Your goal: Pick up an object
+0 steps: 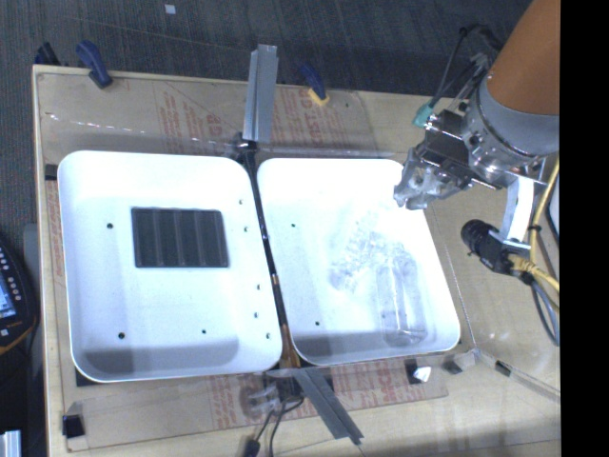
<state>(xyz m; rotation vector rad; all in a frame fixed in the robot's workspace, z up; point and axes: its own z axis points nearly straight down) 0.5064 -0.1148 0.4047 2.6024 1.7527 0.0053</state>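
Camera view: a clear plastic bottle [402, 298] lies in the right bin [314, 350], near its right wall, long axis running toward the bin's near edge. Beside it sits crinkled clear packaging [354, 250]. The gripper [415, 190] hangs over the bin's far right corner; the arm reaches in from the right, wrist angled down-left. Whether it is open, I cannot tell.

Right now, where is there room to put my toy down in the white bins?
The left white bin has bare floor all around the dark ribbed rectangular block, most of it below. The right white bin is bare along its left side; its right half is crowded with clear plastic objects, under the gripper.
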